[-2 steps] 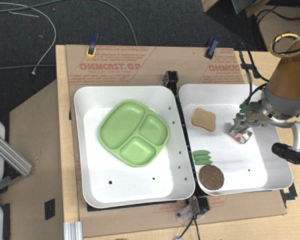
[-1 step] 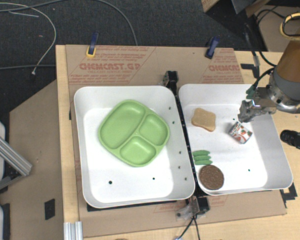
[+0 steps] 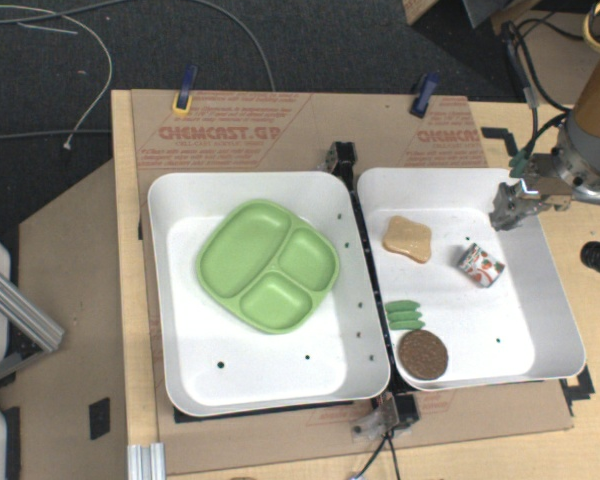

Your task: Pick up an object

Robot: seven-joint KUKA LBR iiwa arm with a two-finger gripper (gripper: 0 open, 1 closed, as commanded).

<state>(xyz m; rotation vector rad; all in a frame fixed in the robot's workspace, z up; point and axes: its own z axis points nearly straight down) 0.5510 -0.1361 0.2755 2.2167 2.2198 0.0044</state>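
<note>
Seen from the fixed camera above the bench (image 3: 130, 368), two shallow white plastic bins sit side by side on a sheet of printed brown cardboard (image 3: 280, 123) held at its far edge by two blue clamps (image 3: 186, 86). The left bin (image 3: 180, 368) carries a light green plastic plate with three compartments (image 3: 268, 265), lying flat near the bin's middle and turned at a slant to the bin's walls. The right bin (image 3: 550, 338) holds four small things: a tan, bread-like slice (image 3: 408, 238) near its far left part; a small crumpled white-and-red wrapper or can (image 3: 479, 265) to the right of the slice and apart from it; a short green pea-pod piece (image 3: 404, 315) close to the left wall; and a round dark brown disc on a pale rim (image 3: 422, 354) just below the green piece, at the bin's near left corner. The grey arm enters from the right, and its two-finger gripper (image 3: 510, 213) hangs over the far right corner of the right bin, above and to the right of the wrapper, touching none of the objects. Whether the fingers are spread or closed cannot be told at this size and angle; nothing is visible between them. Loose grey cables (image 3: 100, 38) trail across the dark floor beyond the bench.
</note>
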